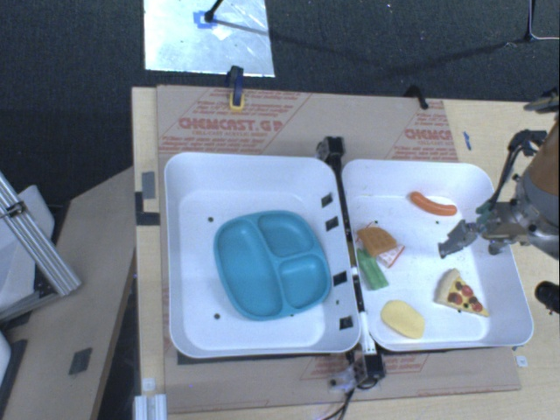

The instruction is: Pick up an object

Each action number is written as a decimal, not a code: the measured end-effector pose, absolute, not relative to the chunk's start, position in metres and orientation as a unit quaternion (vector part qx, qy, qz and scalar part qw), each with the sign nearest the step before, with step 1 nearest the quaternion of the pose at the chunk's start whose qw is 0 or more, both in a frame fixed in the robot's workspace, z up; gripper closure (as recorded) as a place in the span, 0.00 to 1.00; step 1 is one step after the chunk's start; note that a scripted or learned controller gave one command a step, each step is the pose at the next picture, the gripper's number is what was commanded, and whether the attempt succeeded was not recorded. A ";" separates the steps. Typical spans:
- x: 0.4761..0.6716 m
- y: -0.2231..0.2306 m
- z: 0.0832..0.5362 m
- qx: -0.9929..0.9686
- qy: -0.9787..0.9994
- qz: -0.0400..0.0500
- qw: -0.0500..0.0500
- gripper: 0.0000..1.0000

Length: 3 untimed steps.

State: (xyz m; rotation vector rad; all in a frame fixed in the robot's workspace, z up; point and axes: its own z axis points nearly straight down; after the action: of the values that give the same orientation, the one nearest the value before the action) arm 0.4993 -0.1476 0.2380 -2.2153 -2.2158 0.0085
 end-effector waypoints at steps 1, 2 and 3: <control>0.502 -0.147 0.243 -0.706 -0.708 0.000 0.000 0.00; 0.494 -0.145 0.198 -0.707 -0.708 0.000 0.001 0.00; 0.492 -0.149 0.136 -0.707 -0.707 0.001 0.002 0.00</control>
State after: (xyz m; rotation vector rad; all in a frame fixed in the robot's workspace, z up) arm 0.4924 -0.1492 0.1357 -2.2185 -2.2193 0.0033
